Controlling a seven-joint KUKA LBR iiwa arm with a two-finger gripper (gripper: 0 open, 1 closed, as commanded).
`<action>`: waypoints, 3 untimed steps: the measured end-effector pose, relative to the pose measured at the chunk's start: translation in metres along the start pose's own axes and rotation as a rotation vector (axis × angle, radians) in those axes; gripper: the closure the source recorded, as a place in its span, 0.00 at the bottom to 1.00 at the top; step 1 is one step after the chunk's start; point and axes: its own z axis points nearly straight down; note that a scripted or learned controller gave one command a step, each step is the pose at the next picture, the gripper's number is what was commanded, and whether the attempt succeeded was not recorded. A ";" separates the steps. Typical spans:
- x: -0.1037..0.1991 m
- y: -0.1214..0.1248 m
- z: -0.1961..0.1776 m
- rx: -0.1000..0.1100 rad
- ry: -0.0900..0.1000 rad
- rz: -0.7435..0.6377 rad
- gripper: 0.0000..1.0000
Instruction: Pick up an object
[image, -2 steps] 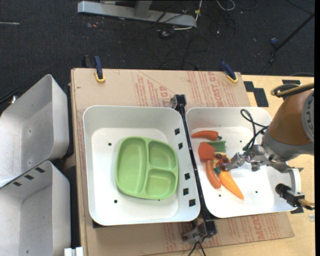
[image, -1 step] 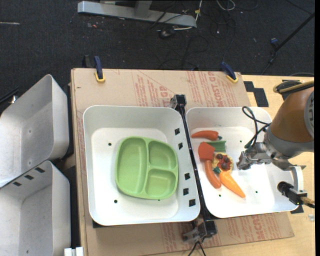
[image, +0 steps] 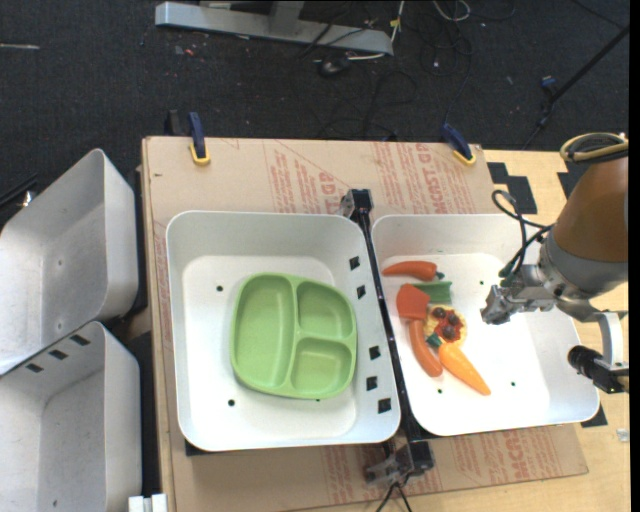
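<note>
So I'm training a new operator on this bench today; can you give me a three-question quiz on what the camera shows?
1. True or false: the green tray lies in the left bin.
2. Which bin holds the toy food? A) left B) right C) both
3. Fill in: the gripper is above the ___ bin, to the right of the food.

Key: 1 true; 2 B; 3 right.

Two white bins, one green tray, several toy vegetables.
</note>
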 end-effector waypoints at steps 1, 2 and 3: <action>-0.001 0.000 -0.064 -0.002 -0.001 0.000 1.00; -0.006 0.010 -0.113 -0.002 -0.002 0.000 1.00; -0.006 0.011 -0.136 0.001 -0.001 0.000 1.00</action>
